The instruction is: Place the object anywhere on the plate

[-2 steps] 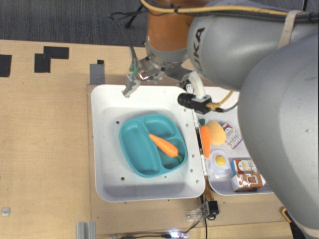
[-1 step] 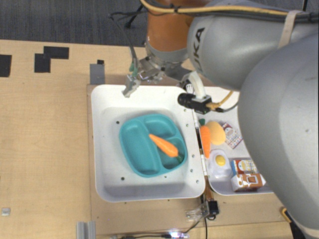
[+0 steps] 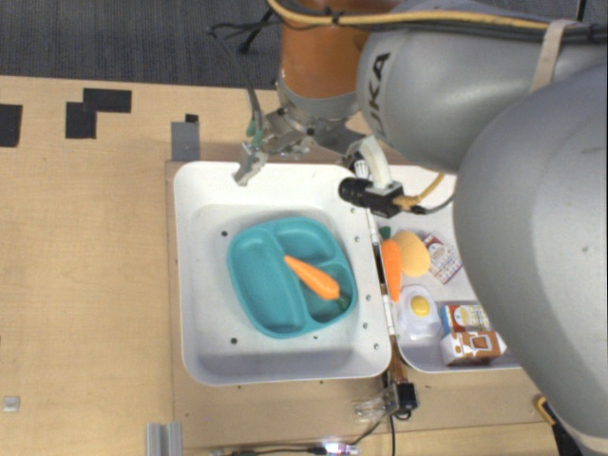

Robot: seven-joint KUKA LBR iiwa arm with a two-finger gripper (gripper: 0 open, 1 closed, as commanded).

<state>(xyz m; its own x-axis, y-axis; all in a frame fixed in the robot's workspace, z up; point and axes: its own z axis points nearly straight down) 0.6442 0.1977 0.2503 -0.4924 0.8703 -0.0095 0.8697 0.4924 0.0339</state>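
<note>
1. Carrot (image 3: 313, 275) lies on the teal divided plate (image 3: 255, 297), across its ridge.
2. Gripper (image 3: 249, 167) over bin's (image 3: 199, 255) back rim; jaw state: can't tell.
3. Looks light, rigid, smooth plastic; tapered, so grip mid-body.

A light wooden bench (image 3: 85, 283) carries two shallow white bins side by side. The left bin (image 3: 204, 350) touches the right bin (image 3: 418, 354) along one edge.
</note>
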